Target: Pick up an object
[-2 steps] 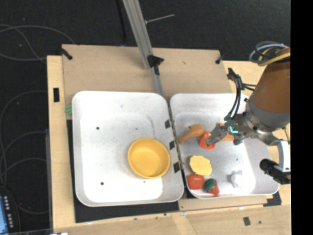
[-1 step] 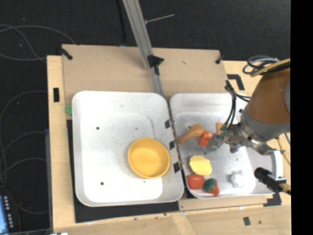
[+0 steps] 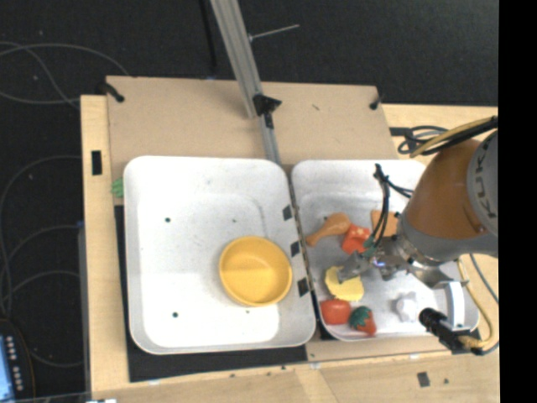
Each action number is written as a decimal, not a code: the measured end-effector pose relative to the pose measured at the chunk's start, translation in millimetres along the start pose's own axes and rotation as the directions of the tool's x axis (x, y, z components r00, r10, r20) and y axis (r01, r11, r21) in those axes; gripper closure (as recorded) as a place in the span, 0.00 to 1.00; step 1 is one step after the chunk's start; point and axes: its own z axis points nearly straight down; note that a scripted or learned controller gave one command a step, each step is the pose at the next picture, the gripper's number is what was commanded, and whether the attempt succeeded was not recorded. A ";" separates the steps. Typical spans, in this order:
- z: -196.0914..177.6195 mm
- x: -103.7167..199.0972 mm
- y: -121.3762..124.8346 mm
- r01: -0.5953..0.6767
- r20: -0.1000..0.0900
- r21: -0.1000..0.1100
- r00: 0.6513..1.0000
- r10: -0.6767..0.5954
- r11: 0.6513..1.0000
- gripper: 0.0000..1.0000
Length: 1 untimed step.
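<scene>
The arm [image 3: 449, 204] crowds the right bin [image 3: 336, 179]; pincer [image 3: 362, 263] state unclear above the yellow piece [image 3: 346, 287].

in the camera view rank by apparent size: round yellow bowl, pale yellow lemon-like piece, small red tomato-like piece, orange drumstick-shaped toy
1. round yellow bowl
2. orange drumstick-shaped toy and pale yellow lemon-like piece look alike, so no ranking
3. small red tomato-like piece

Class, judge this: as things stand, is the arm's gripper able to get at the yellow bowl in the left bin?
Probably yes: the yellow bowl sits alone and uncovered in the left bin; the gripper hangs over the right bin.
</scene>
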 end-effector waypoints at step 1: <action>31.7 -0.3 5.3 0.000 -0.002 -0.018 1.000 0.000 1.000 0.00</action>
